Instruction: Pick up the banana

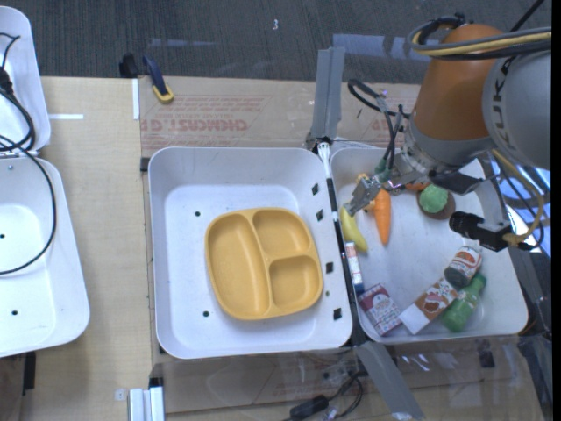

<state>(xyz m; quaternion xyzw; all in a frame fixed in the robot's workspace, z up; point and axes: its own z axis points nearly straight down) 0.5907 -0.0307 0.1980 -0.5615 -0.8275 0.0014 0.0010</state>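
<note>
A small yellow banana [353,230] lies in the right bin [500,323], close along its left wall. An orange carrot [383,218] rests just to its right. The gripper [365,192] hangs low over the bin's far left part, just above the upper ends of the banana and carrot. Nothing shows held in it. The grey and orange arm [460,86] covers the bin's far right corner.
The right bin also holds a green round fruit [433,200], a white tube [353,267], a red box [379,310] and several bottles [456,292] at the front right. In the left bin [175,235] sits a yellow divided plate [263,262].
</note>
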